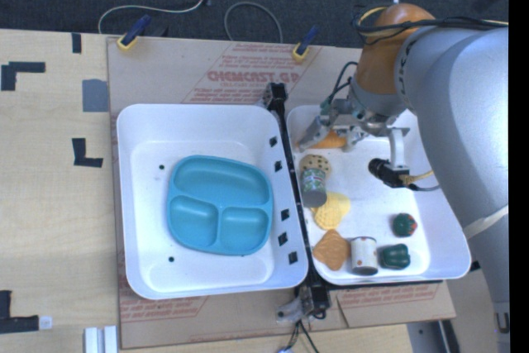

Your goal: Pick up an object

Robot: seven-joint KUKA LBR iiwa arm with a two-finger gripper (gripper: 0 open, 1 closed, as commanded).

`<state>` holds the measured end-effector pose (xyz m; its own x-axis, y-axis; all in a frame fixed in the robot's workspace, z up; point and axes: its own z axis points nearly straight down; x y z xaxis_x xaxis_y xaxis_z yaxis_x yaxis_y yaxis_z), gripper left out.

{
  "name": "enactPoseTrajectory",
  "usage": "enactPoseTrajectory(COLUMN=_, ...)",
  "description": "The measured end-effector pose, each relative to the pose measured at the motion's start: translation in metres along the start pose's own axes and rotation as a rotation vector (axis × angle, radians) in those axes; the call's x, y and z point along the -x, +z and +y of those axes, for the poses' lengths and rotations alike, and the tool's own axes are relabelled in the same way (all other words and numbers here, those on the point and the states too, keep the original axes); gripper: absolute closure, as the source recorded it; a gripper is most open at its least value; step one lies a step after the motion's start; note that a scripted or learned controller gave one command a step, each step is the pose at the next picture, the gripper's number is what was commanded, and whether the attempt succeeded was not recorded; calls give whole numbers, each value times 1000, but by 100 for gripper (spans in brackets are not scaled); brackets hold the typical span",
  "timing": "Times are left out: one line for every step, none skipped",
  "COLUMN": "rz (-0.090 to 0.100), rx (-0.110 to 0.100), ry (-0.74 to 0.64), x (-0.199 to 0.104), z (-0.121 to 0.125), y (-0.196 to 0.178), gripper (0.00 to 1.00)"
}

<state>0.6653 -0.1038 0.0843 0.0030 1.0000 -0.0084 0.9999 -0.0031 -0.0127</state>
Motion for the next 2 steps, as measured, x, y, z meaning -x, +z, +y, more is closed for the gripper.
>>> enactPoseTrajectory(rz=7, rx=7, ry=-2, x=1, z=2, y=-9, gripper=0)
enactPoseTrajectory(rz=3, rx=12, ry=0, x=4, z=3, y=-24, gripper=100)
